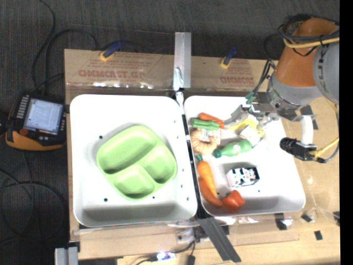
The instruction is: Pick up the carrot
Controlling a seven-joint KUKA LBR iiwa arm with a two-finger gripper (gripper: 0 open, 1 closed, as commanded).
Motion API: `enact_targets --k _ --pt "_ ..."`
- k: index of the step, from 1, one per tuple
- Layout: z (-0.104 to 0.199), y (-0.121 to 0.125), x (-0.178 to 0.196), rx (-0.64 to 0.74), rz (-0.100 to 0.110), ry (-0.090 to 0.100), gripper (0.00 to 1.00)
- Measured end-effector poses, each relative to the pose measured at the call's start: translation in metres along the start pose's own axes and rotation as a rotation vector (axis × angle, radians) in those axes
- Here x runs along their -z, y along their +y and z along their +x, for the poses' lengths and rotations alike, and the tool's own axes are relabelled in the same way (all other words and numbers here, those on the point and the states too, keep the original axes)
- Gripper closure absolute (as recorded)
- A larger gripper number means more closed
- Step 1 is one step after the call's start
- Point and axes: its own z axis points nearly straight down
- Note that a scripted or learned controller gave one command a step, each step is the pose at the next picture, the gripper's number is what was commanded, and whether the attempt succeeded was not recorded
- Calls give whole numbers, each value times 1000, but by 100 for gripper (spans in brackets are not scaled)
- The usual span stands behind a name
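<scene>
A long orange carrot (206, 182) lies along the left wall of the right bin (287, 195), near its front. Its lower end touches a red pepper (234, 200). A smaller orange carrot-like piece (211, 117) lies at the back of the same bin beside a green-topped item (204, 125). My gripper (250, 116) hangs over the back right part of this bin, above a yellow object (247, 130). Its fingers are spread open with nothing between them. It is well behind and to the right of the long carrot.
The right bin also holds a green bottle (234, 148), a pale netted bundle (202, 140) and a small white and black carton (242, 175). A green divided tray (137, 162) sits in the left bin (83, 115). A handheld controller (38, 120) lies left of the bench.
</scene>
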Motion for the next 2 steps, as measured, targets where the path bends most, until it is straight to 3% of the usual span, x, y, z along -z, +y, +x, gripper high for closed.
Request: enact_targets --k 1,2 --pt "66 -67 -33 -66 3 0 0" --pt "75 -84 -33 577 0 1 0"
